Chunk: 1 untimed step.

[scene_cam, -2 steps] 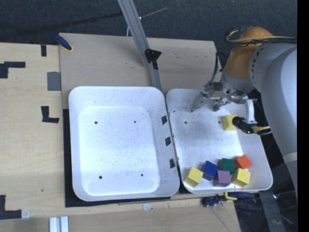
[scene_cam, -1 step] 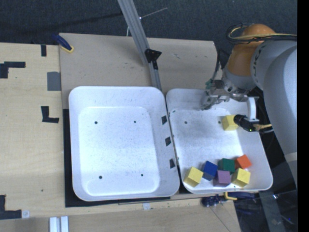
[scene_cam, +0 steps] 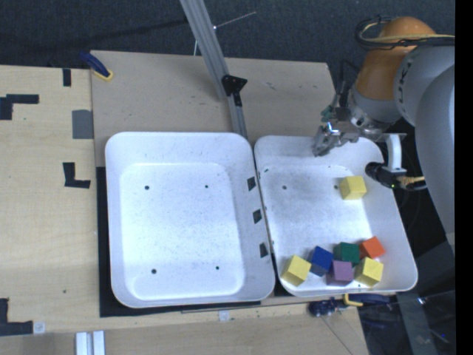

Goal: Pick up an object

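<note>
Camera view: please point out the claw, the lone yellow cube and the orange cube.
claw (scene_cam: 323, 145): camera view, between its fingertips, over the right bin's far edge.
lone yellow cube (scene_cam: 352, 187): camera view, its top face.
orange cube (scene_cam: 372, 247): camera view, its top face.

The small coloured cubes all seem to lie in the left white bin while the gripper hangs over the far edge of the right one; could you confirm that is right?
Not quite: the camera view shows the small coloured cubes in the right shallow white bin, most bunched at its near edge and one yellow cube apart. The gripper does hang over that bin's far edge.
</note>
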### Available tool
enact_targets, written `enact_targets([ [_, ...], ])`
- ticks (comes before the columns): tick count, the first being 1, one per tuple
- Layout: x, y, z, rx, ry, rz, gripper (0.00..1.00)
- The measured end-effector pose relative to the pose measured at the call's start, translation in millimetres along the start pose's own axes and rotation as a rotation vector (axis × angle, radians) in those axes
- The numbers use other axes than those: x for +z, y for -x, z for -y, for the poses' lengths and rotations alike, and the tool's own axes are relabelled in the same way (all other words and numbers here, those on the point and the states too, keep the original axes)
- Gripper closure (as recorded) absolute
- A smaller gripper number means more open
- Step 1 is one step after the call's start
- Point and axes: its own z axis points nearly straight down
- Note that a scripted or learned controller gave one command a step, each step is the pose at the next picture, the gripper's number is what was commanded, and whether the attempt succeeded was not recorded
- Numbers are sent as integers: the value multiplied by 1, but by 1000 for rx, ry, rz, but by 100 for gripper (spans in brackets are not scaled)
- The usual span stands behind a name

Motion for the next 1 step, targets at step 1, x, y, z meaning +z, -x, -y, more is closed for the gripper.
enact_targets([
  [1,-44,5,-1,1,1,1,100],
])
